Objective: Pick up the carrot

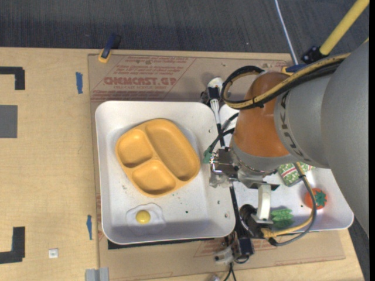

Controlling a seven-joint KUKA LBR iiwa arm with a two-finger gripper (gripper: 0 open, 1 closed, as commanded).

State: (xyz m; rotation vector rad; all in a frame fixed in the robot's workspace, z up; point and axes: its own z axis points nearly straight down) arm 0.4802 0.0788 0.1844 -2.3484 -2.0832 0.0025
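Note:
The carrot (pixel 312 197), orange with a green top, lies in the right bin (pixel 343 212) near its right side. The arm's grey body and orange band cover most of that bin. My gripper (pixel 224 167) hangs below the orange band, over the inner edge between the two bins, well left of the carrot. The wrist hides what lies beneath it.
The left bin (pixel 111 157) holds a yellow three-compartment plate (pixel 157 155) and a fried egg toy (pixel 143 216) near its front edge. In the right bin a green leafy toy (pixel 282 216) and a green-patterned packet (pixel 290 172) lie close to the carrot. Cables hang at the bench front.

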